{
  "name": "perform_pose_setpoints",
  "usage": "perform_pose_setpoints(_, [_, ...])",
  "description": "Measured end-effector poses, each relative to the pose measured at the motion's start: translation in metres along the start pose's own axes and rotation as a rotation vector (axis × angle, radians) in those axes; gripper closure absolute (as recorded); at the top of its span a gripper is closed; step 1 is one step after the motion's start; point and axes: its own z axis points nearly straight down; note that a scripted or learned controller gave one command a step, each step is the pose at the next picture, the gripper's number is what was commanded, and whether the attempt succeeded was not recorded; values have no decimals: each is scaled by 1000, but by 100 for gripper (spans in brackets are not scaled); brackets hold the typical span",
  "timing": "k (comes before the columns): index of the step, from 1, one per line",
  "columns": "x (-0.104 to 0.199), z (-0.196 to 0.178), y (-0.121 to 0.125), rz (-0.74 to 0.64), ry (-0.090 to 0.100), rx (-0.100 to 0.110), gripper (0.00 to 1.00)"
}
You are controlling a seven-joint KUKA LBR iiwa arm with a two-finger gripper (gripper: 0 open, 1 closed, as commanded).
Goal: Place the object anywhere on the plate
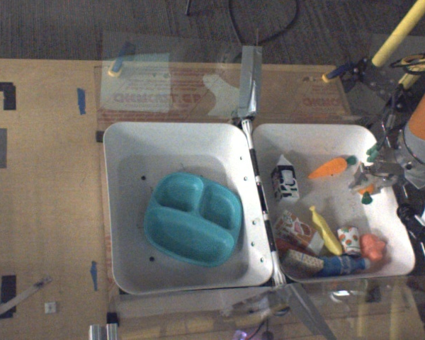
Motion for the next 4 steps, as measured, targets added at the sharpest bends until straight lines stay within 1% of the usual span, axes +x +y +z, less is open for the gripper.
perform_pose_setpoints(1, [-11,-35,-59,16,1,4,100])
perform_pose_setpoints(2, [28,-68,-36,-182,-2,-1,100])
perform_pose_setpoints(3, [73,-91,-28,-424,-2,-2,100])
perform_pose_setpoints(4, [180,-54,-29,-494,1,4,100])
